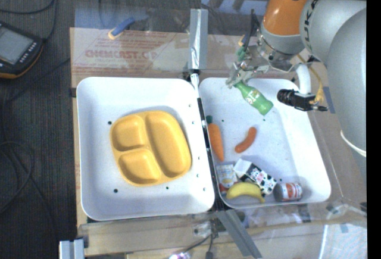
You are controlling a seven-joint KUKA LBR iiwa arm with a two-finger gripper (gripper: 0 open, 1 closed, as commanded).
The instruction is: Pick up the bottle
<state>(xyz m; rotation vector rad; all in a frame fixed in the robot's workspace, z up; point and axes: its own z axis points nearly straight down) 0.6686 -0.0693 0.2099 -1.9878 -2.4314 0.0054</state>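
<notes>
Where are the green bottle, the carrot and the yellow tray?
green bottle (256,98), camera view, its body.
carrot (216,140), camera view, mid-length.
yellow tray (168,139), camera view, largest compartment.

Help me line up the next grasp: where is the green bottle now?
The green bottle hangs tilted at the gripper, over the right bin's far end, beyond the sausage.
</notes>
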